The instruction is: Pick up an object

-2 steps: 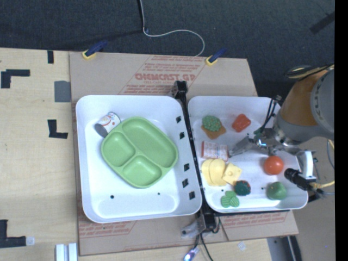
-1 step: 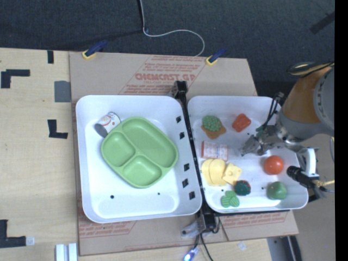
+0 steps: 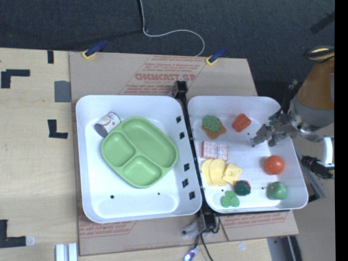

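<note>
My gripper (image 3: 262,139) hangs over the right side of the right bin (image 3: 247,103), open, with nothing between its fingers. A red tomato (image 3: 273,165) lies just below it and an orange-red block (image 3: 241,122) to its upper left. Further left are a green and brown broccoli piece (image 3: 212,125), a pink wafer (image 3: 211,148), yellow banana pieces (image 3: 215,172) and a cheese wedge (image 3: 232,173). Along the bin's front lie a dark green and red item (image 3: 242,187), a green leafy piece (image 3: 230,200) and a green pepper (image 3: 277,190).
The left bin (image 3: 92,197) holds a green divided plate (image 3: 140,151) and a small white and grey cup (image 3: 107,123) on its side. A black divider (image 3: 185,145) runs between the bins. The arm's orange band (image 3: 318,86) is at the right edge.
</note>
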Tool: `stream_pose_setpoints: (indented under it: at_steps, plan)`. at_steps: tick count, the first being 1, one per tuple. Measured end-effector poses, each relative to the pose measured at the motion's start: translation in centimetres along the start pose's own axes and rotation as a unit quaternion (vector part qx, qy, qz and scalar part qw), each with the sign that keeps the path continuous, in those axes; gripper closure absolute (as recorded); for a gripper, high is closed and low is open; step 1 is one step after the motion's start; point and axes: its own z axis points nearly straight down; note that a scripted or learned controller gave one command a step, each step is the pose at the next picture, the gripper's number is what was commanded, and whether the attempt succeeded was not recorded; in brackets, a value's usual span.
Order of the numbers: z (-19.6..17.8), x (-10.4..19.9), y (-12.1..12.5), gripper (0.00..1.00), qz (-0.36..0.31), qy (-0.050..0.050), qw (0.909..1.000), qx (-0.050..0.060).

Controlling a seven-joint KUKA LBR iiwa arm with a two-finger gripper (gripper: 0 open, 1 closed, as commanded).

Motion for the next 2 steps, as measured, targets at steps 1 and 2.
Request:
stream_pose_setpoints:
  at_steps: [1,2]
  plan:
    - [-4.4,-0.4,0.4,1.00,0.000,0.000,1.0000,0.000]
    - [-6.9,-0.4,0.5,1.00,0.000,0.000,1.0000,0.001]
